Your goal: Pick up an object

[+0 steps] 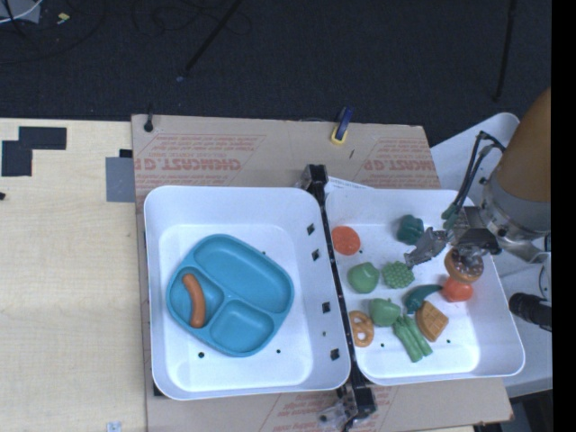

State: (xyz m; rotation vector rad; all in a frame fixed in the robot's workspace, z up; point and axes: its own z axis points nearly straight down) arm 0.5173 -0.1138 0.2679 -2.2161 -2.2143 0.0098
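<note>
My gripper (447, 248) hangs over the right part of the right bin (504, 349), with the arm coming in from the right. It is open; one grey finger (423, 250) points left toward the broccoli (398, 274). A brown round toy (464, 265) lies just below the gripper, and I see nothing held between the fingers. Close by are a red-orange tomato (457, 290), a dark green pepper (410, 229) and a dark green leaf piece (420, 295).
The right bin also holds an orange ball (346, 239), a green apple (364, 277), a pretzel (362, 328), green beans (411, 338) and a waffle piece (432, 320). In the left bin (162, 214) a blue divided plate (261, 286) carries a sausage (193, 299).
</note>
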